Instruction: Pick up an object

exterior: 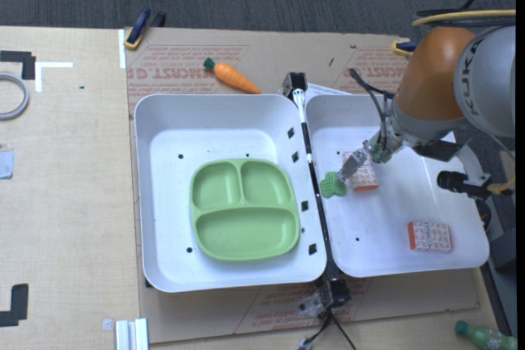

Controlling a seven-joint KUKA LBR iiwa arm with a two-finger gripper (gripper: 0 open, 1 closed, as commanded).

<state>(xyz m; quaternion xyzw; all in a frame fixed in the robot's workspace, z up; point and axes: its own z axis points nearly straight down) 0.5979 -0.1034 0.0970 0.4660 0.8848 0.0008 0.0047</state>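
My gripper hangs low in the right bin, near its left side, under the grey arm with the orange band. A small box with a reddish lower edge lies right below the fingertips, touching or nearly touching them. A small green toy rests just left of that box, by the bin's left wall. A flat orange and white packet lies toward the bin's front right corner.
The left bin holds a green divided plate. A toy carrot lies on the cardboard behind the bins. A blue clip sits at the cardboard's back left. Cables run along the right side of the bench.
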